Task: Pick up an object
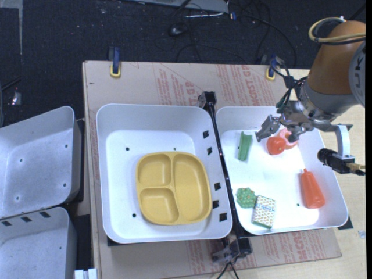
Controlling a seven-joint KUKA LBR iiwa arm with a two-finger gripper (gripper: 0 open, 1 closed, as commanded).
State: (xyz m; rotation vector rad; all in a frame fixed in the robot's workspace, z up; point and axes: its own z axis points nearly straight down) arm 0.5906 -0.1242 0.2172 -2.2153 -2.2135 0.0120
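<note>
In the right bin (331,214) a small red object (276,146) lies near the far wall. My gripper (282,131) hovers just above it with its fingers spread to either side, open and not closed on it. Also in this bin are a green stick (244,146), a bumpy green ball (245,197), a patterned box (264,211) and an orange bottle (311,188). The arm's orange band (337,57) rises at the right.
The left bin (116,156) holds a yellow divided plate (173,187). A black divider (218,156) runs between the bins. White panels (35,156) lie off the bench to the left. Bare floor shows in the middle of the right bin.
</note>
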